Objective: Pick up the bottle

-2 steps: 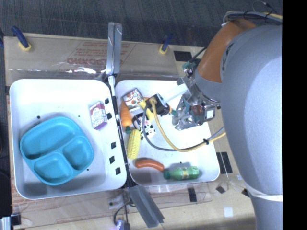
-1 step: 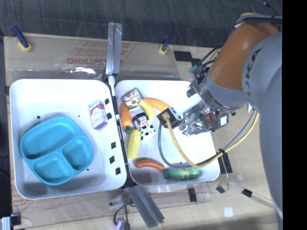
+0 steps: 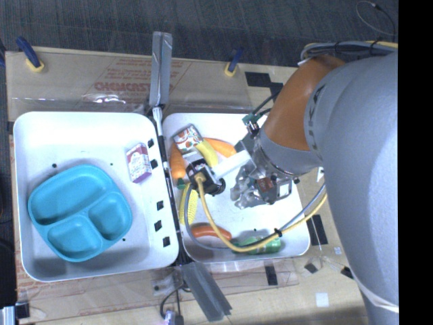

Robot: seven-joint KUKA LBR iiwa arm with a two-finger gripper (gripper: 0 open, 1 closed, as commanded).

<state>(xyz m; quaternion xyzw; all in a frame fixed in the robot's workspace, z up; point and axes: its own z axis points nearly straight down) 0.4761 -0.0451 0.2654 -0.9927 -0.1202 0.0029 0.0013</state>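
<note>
A small bottle [image 3: 187, 141] with a white and orange label lies tilted at the back left of the right bin [image 3: 298, 244]. It rests among a yellow banana [image 3: 208, 154] and orange pieces. My gripper [image 3: 252, 189] hangs over the middle of the right bin, to the right of the bottle and a little nearer the front, apart from it. The grey arm with its orange band [image 3: 298, 114] covers the bin's right side. From the wrist a white bar with a black end [image 3: 204, 179] reaches towards the bottle.
A yellow cable [image 3: 223, 239] loops across the front of the right bin over a corn cob [image 3: 191, 205], a carrot [image 3: 210, 233] and a green object [image 3: 262, 244]. In the left bin [image 3: 40, 124] sit a blue divided tray [image 3: 78, 212] and a small purple box [image 3: 138, 162].
</note>
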